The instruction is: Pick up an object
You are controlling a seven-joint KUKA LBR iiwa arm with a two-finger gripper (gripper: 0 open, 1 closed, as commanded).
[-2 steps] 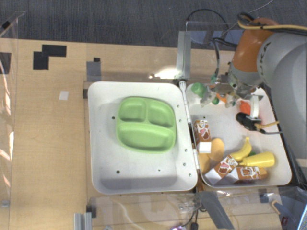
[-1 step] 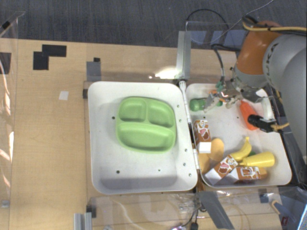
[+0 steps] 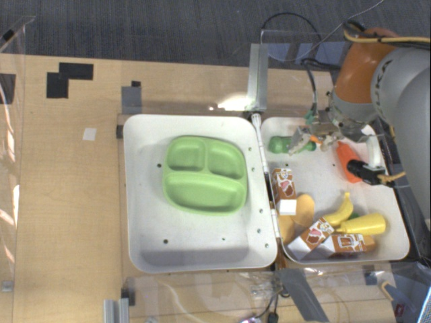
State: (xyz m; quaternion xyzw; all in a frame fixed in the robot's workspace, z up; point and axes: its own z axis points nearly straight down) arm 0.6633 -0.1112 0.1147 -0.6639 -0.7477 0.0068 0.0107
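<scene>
- A small green rounded plastic object (image 3: 280, 143) lies near the far-left corner of the right white bin (image 3: 397, 244), close to the wall shared with the left bin.
- The two-finger gripper (image 3: 304, 140) sits just beside this green object on its right, low over the bin floor; whether its grip is wide, narrow or holding anything cannot be told.
- An orange carrot-shaped toy (image 3: 348, 159) lies near the right edge.
- A yellow banana (image 3: 339, 211), a yellow bottle (image 3: 363, 225) and brown-and-white cartons (image 3: 285, 183) crowd the near edge and the left wall.
- The left white bin (image 3: 145, 247) bears a green divided plastic tray (image 3: 205, 174) at its middle.
</scene>
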